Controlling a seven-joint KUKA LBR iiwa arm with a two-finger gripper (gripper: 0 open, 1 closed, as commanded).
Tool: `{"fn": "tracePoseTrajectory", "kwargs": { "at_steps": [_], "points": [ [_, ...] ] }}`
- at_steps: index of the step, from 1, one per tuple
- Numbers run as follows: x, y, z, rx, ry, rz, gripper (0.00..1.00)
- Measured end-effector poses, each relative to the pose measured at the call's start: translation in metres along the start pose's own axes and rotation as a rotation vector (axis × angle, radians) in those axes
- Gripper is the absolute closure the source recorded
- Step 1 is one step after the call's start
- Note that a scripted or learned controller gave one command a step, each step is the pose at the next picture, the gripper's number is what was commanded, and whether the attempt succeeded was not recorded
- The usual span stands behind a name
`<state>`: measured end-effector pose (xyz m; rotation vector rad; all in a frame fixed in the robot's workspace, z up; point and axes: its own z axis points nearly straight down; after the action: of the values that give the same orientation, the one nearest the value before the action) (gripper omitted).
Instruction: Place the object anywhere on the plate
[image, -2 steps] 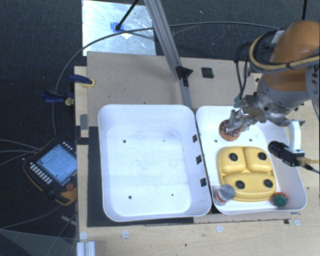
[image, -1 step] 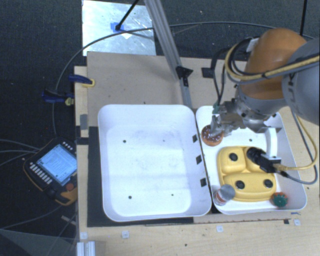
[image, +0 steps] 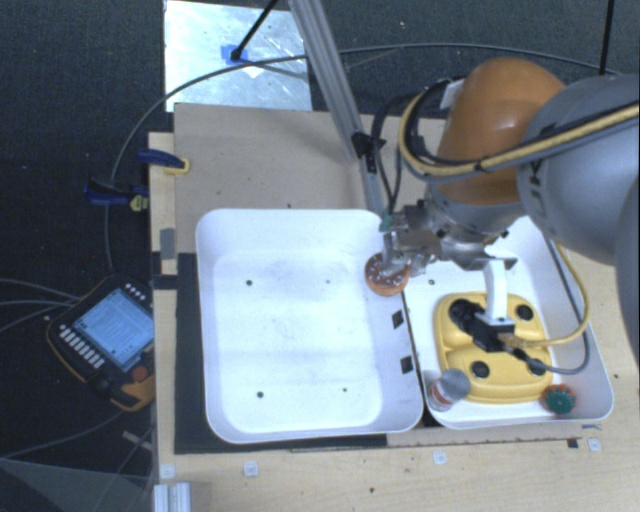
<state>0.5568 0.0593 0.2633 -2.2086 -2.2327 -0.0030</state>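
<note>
Nearest, in the R bin (image: 520, 417): a green ball (image: 558, 400) sat at the 5 o'clock corner and a small grey knob-like piece (image: 451, 384) at 7 o'clock, just beside the plate's near-left corner. The yellow plate (image: 515, 385) took up the near half of that bin's floor, and neither of those two small things lay on it.

Next back, the L bin (image: 290, 340) stood alongside at 9 o'clock of the R bin, rims nearly touching.

The task obj, a brown disc (image: 384, 277), round w/ a paler centre, was at approx 3 o'clock on the L bin, over its right rim by the seam between the bins. From the plate it lay at 10 o'clock, clear of it, so not on the plate.

The gripper (image: 400, 262) was directly above the disc, at its 1 o'clock, so close the two merged in the view. Couldn't tell if the pincer was open, closed or actually gripping the disc.

Farther back, the grey arm (image: 590, 150) w/ its orange band (image: 495, 105) came in from 2 o'clock over the R bin's far half.

Off the bench at 9 o'clock lay a teach pendant (image: 105, 335), and a blue clamp (image: 160, 160) gripped the bench's far-left edge at 10 o'clock.
</note>
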Motion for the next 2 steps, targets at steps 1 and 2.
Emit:
{"fn": "tracePoseTrajectory", "kwargs": {
  "at_steps": [1, 2],
  "points": [
    [0.057, -0.002, 0.005, 0.000, 0.000, 0.000, 1.00],
    [0.112, -0.007, 0.027, 0.002, 0.000, 0.000, 1.00]
  ]
}}
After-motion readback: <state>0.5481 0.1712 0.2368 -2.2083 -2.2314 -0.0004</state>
